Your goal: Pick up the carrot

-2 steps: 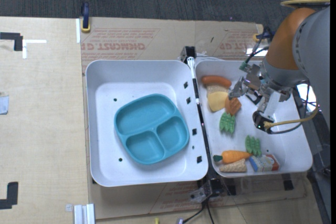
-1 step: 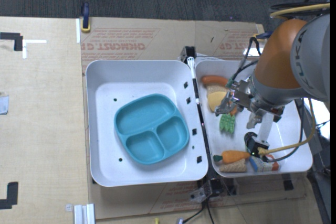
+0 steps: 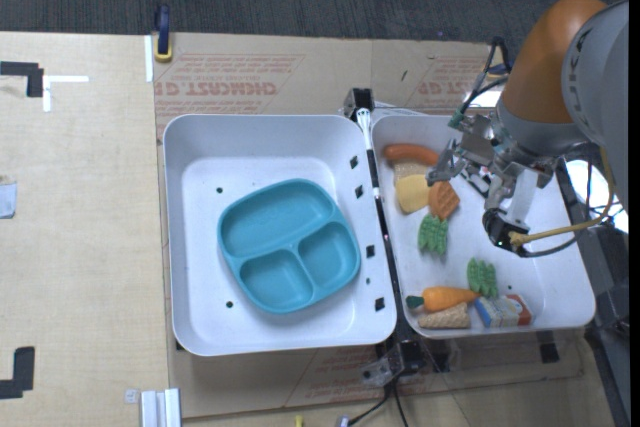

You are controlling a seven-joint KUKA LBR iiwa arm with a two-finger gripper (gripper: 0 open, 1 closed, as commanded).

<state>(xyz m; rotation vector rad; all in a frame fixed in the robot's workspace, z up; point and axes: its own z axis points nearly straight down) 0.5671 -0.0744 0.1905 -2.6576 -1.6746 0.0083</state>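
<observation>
Camera view looked down on a pale wooden table [image 3: 80, 245] with a sheet of brown cardboard [image 3: 260, 80] under two white bins. Far left, black brackets [image 3: 25, 80] sat on the table edge, and a blue-and-yellow clamp [image 3: 162, 33] stood at the cardboard's upper left corner. The left bin [image 3: 190, 215] held a teal divided plate [image 3: 288, 244] with three compartments, lying flat near the bin's middle.

The right bin [image 3: 560, 300] held the toy food. A reddish sausage [image 3: 411, 154] lay near the upper left wall, with a pale yellow piece [image 3: 410, 194] just below it. An orange-brown piece [image 3: 445, 200] sat just beside the yellow one, and a green leafy piece [image 3: 433, 235] lay below that. The carrot [image 3: 447, 297], orange with a green end, lay on its side near the bin's front wall, touching a tan ridged piece [image 3: 443, 318] below it. A second green piece [image 3: 483, 276] stood just right of the carrot, with small blue, white and red items [image 3: 500, 312] clustered beside them.

The gripper [image 3: 470, 163] hung over the upper part of the right bin, well apart from the carrot, close above the orange-brown piece. Whether its fingers were spread or pressed together could not be told. The grey arm [image 3: 600, 65] with its orange band [image 3: 545, 65] entered from the right.
</observation>
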